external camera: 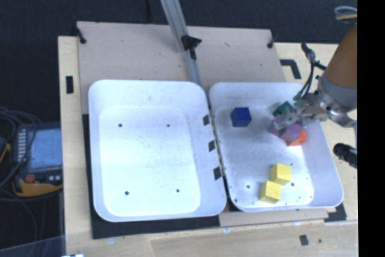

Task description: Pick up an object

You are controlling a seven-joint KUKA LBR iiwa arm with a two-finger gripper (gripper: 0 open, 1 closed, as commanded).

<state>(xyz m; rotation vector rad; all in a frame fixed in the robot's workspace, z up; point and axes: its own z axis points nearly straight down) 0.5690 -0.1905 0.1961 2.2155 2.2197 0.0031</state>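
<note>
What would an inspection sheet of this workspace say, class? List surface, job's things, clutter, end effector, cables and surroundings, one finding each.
Surface: wooden bench bearing a left bin and a right bin.
Job's things: in the right bin, blue cube, two yellow blocks, green piece, purple piece on an orange piece.
Clutter: nothing seen.
End effector: end effector low over the green and purple pieces; grasp unclear.
Cables: cables at far left.
Surroundings: handheld pendant, metal rail, dark floor.
</note>
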